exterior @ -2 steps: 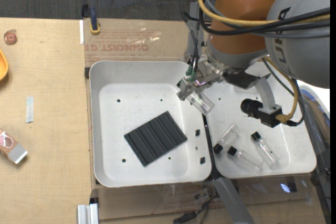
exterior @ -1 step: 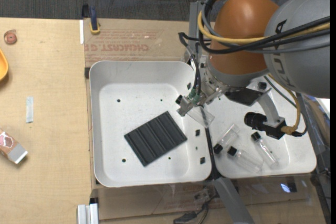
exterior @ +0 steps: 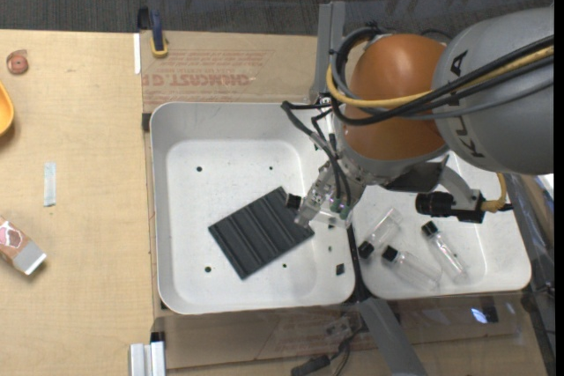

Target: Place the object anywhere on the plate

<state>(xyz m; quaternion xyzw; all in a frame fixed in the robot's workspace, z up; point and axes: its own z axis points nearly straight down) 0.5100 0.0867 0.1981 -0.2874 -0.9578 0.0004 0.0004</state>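
Dark ribbed plate point(exterior: 262, 233) lay tilted in the left bin point(exterior: 176, 136), gripper point(exterior: 319, 205) hovered at its upper right corner, finger opening impossible to tell, clear vials point(exterior: 414, 255) in the right bin point(exterior: 520, 260).

You see a dark grey flat plate with ridges, shaped like a rectangle point(exterior: 260, 233) | it lies flat and turned at a slant | it sits on the floor of the left white bin point(exterior: 176, 189) | its right corner is near the bin's right wall
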